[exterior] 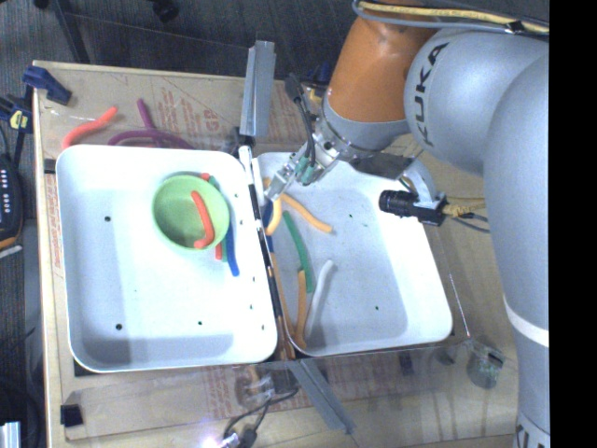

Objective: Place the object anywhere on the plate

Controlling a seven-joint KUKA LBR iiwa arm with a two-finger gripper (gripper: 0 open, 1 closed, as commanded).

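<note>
Right bin (424,301): orange (311,217), green (297,241), white strips (318,287).

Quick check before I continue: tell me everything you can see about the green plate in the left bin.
The green plate is round, shallow and light green, plastic by its look. It lies flat on the floor of the left bin, toward that bin's upper right. A red curved piece lies across its right half. A blue piece lies against its lower right edge, running out over the bin floor.

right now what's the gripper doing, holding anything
gripper: over the right bin's far-left corner, above the yellow strip; whether it is open, closed or holding something cannot be told.
</note>
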